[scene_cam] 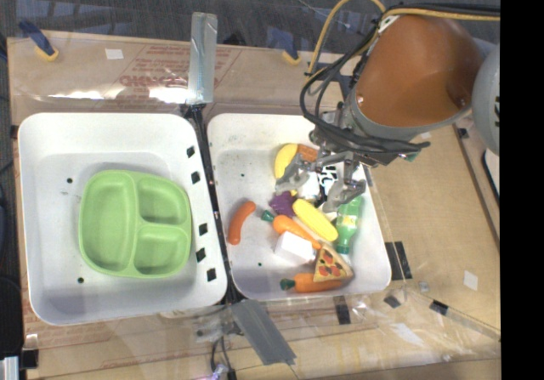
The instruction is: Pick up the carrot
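The claw (327, 183) hangs low over the right bin (246, 127), up near its far right side, and its two fingers look spread apart with nothing pinched between them, just hovering above the toy pile. The carrot (293, 226) I'd go for is the orange one with the little green top, lying on a slant in the middle of that bin, green end pointing left, tucked just beside a yellow corn cob (314, 219) and a white block (293, 247). It sits just below and a bit left of the claw, really close, so not much travel needed. There's also a second carrot (306, 284) along the bin's near wall, under a pizza slice (330, 265), plus an orange sausage (240, 221) off to the left that could fool you. My guess on handling: it's a hard plastic toy, light, stiff, kinda slick and tapered, so it'll probably squirt out if you pinch near the tip. I'd grab across the fat middle, fingers straddling its width. Crowding is the pain, since the corn touches it. The green tray (134, 223) sits in the left bin (51, 136).
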